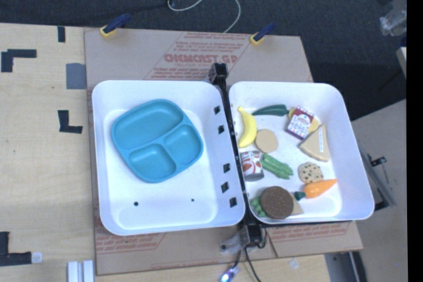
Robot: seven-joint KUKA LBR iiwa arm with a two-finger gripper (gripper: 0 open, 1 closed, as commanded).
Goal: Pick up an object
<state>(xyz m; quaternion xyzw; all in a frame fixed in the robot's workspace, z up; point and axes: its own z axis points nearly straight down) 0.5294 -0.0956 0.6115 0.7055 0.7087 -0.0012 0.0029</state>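
Plainly, the banana (246,128) lies lengthwise along the right bin's (350,142) left wall, beside the divider, while the claw's state I cannot tell.

Blurred pale grey arm (394,20), partly seen

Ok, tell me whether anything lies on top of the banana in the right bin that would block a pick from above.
Nothing visible covers the banana. The round cracker touches its right side, and the bin's left wall sits close on the other.
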